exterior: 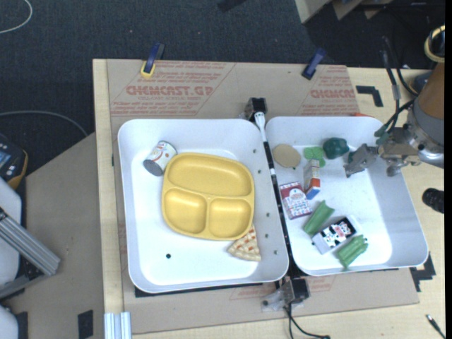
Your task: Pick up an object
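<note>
bench: a brown board [233,90] printed with red lettering, on dark carpet, two clamps on its far edge.
left bin [134,189]: a yellow divided tray [208,196] fills the middle; a small tipped cup [159,157] lies just off its far left corner; a pizza-slice toy [246,246] touches its near right corner; bare floor runs along the left and near walls.
right bin [402,217]: objects crowd the left half, namely a tan disc [287,155], a dark green lump [335,147], a red-patterned card [295,199], green pieces [318,217] and a black-and-white box [333,234] near the front; the right half is bare.
gripper [358,161]: over the far part of the right bin, just right of the green lump, nothing seen between its fingers; how wide the jaws stand, cannot tell.
arm [427,111]: crosses the bin's right rim.
</note>
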Controlling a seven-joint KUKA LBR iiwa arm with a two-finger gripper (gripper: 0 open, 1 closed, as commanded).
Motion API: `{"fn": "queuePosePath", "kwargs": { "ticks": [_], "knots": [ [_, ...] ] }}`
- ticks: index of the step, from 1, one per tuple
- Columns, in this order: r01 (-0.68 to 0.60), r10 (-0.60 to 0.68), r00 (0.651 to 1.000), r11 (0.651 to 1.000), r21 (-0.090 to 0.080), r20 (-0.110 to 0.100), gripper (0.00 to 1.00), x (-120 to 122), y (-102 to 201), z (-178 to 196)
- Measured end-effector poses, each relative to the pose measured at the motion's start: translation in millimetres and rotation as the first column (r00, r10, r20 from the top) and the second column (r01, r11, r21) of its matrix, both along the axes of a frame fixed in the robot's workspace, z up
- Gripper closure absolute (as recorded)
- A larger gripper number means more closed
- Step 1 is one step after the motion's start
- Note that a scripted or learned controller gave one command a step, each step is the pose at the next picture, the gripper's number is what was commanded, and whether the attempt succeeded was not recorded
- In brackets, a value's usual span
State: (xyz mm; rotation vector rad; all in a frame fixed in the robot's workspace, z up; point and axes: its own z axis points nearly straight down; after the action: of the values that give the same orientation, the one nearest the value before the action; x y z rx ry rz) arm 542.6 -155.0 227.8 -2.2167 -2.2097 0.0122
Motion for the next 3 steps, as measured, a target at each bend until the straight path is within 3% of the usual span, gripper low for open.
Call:
{"fn": "queuePosePath", "kwargs": {
  "ticks": [1, 3],
  "knots": [
    [-0.003, 0.003, 1.000, 1.000, -0.003, 0.013, 0.00, 2.7, 0.2, 7.0],
    [-0.003, 0.003, 1.000, 1.000, 0.000, 0.007, 0.00, -4.6, 4.7, -102.6]
  ]
}}
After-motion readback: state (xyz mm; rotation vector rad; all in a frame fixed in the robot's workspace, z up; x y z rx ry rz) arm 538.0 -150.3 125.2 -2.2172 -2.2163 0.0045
